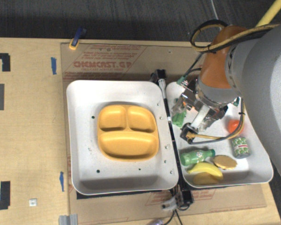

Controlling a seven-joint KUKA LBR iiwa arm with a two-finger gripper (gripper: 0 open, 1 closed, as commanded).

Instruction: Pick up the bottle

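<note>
Table (23,139) holds the right bin (260,167), where a green bottle (196,156) lies; jaws hang over that bin, clenched or released I cannot tell.

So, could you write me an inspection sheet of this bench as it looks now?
Surface: bench with left bin and right bin side by side.
Job's things: green bottle lying on its side in the right bin, near its front.
Clutter: yellow divided plate in left bin; banana, brown disc, orange item, speckled green item in right bin.
Grippers: gripper over the right bin, apart from the bottle.
Cables: black cable looped on the arm.
Surroundings: blue tape marks, dark floor beyond the bench.
</note>
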